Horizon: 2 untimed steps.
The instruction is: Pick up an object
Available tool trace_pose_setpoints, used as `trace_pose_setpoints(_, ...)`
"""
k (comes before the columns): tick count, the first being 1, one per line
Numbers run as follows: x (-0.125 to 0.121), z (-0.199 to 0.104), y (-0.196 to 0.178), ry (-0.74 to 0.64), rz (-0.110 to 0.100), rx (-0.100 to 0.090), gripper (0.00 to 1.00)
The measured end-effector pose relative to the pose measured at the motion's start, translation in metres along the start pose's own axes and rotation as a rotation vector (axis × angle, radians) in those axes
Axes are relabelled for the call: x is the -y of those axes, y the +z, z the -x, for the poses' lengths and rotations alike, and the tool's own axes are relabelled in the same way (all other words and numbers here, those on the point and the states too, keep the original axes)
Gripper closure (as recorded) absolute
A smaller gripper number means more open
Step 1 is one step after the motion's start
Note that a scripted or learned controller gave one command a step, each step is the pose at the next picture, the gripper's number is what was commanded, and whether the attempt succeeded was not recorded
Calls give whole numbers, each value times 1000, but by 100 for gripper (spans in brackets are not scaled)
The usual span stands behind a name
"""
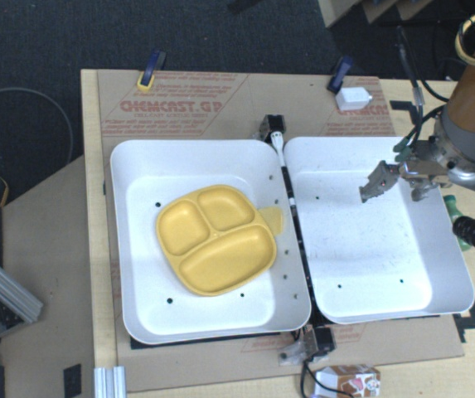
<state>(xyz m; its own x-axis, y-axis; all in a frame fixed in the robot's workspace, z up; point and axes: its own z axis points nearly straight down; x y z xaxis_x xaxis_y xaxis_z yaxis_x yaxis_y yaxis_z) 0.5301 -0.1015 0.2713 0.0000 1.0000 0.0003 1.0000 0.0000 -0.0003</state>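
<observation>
bins sit side by side on a brown cardboard-covered bench (220,98), seen from above at a slant. a yellow divided plate (216,239), with two small compartments toward the far side and one larger compartment toward the near side, lies flat on the floor of the left bin (129,222), turned at an angle and resting slightly right of that bin's middle. a small pale yellow piece (272,219) shows just at the plate's right edge, touching or tucked under it; which of the two cannot be told. the right bin (386,297) shows its bare white floor with a few dark specks. the robot arm (469,114) reaches in from the right, its orange band above a grey wrist, and its gripper (393,181) hangs over the far right part of the right bin, well apart from the plate. the two grey fingers (375,182) look spread, with nothing seen between them. a white block (353,99) lies on the cardboard beyond the right bin, near a blue clamp (340,75); a second clamp (149,70) with a yellow tip sits at the far left edge of the board. dark carpet (71,23) surrounds the bench.
</observation>
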Motion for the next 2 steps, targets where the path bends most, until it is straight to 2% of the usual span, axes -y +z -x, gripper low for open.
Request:
trace_pose_setpoints(1,53,-92,-8,-10,-5,-4,0)
trace_pose_setpoints(2,50,-86,-18,-1,0,0,100)
